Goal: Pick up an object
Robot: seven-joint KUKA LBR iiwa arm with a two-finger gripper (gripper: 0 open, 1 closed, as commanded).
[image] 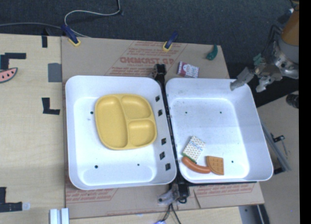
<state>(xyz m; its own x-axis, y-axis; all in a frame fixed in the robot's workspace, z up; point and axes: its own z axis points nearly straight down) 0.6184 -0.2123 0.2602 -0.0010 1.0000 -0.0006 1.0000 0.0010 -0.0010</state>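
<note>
Three toy food items lie clustered in the near corner of the right-hand white bin: one patterned white-and-green packet, one red-orange sausage and one brown waffle square. The packet sits just above the sausage, touching or nearly so, while the waffle rests beside the sausage's right end. One yellow divided tray with three compartments lies flat in the left-hand white bin, well apart from the toy food. Two bins in all sit side by side on a brown cardboard sheet. One small red-and-white packet lies on the cardboard just beyond the right bin's far edge, and one teal clip lies near it. The gripper hangs over the far right corner of the right bin, its two fingers spread apart with nothing between them, well away from the three food items.
</note>
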